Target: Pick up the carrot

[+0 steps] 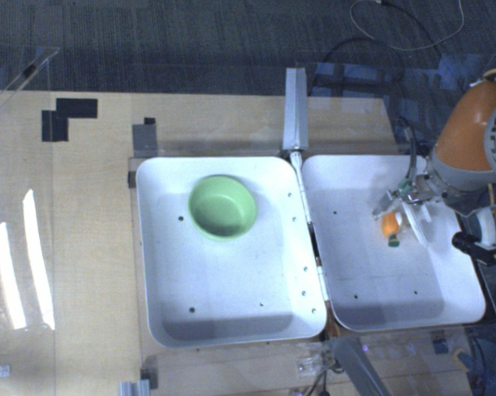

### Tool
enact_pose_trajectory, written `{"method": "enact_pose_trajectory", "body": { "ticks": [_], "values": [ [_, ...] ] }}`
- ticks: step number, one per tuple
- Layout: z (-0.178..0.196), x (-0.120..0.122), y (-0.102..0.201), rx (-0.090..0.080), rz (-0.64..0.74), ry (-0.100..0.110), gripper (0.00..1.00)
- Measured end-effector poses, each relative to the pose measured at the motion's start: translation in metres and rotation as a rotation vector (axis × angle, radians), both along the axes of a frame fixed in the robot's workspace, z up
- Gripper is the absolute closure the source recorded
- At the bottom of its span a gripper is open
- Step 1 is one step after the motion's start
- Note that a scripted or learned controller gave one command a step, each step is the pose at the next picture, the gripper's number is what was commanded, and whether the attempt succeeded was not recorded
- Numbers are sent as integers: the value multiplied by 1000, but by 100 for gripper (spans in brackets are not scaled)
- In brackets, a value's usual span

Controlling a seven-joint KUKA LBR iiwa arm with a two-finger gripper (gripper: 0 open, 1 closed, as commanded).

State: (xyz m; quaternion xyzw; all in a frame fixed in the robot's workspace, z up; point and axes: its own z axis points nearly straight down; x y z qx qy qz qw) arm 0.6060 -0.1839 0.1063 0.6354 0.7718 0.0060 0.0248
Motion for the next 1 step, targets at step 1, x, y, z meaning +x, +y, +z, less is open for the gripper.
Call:
{"method": "enact_pose_trajectory", "body": {
  "ticks": [1],
  "values": [
    [1,-10,-13,-4,298,4,0]
  ]
}}
